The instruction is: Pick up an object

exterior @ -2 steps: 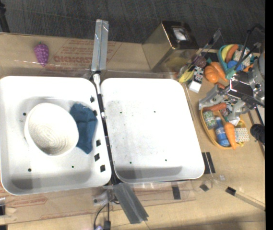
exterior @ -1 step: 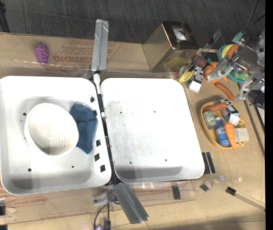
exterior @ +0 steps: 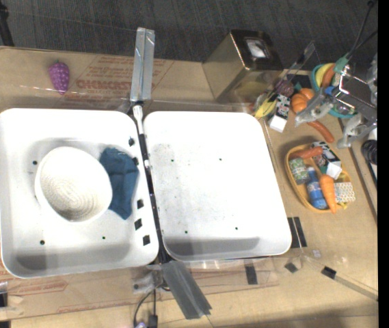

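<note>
In the left bin [exterior: 16,251] a white, round woven cap [exterior: 74,185] lies dome-up at the middle. A crumpled blue cloth [exterior: 120,180] rests against its right side, near the wall between the bins. My gripper [exterior: 343,101] hangs at the far right of the view, outside both bins, over a heap of toy fruit. It is far from the cap and the cloth, and nothing from the bins is in it.
The right bin [exterior: 211,183] sits beside the left one. A purple toy [exterior: 59,76] lies on the cardboard behind the left bin. A brown box [exterior: 243,63] stands behind the right bin. A yellow basket of toys [exterior: 317,176] and loose toy fruit [exterior: 297,98] sit at the right.
</note>
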### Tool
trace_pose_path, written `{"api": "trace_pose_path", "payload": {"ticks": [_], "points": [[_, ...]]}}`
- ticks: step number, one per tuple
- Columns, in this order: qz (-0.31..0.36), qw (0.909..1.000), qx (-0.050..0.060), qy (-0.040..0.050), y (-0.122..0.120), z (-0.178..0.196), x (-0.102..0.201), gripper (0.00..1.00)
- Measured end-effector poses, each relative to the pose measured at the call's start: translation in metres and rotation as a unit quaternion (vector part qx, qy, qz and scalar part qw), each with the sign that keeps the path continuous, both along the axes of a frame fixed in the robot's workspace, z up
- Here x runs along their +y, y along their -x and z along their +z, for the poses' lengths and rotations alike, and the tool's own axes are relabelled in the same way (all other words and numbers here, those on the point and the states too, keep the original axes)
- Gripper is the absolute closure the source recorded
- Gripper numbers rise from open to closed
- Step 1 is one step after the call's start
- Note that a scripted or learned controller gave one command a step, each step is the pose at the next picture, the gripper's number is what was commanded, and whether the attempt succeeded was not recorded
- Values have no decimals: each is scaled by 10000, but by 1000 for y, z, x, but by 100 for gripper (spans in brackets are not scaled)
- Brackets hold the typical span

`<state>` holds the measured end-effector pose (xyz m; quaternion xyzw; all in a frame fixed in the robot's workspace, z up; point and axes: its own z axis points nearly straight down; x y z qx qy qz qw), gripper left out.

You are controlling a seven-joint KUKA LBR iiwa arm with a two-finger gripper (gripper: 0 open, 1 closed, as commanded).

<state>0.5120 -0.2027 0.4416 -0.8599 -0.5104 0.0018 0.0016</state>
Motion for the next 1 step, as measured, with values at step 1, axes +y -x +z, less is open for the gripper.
{"api": "trace_pose_path", "payload": {"ticks": [1], "points": [[712, 9975, -8, -2, 30, 1, 2, 0]]}}
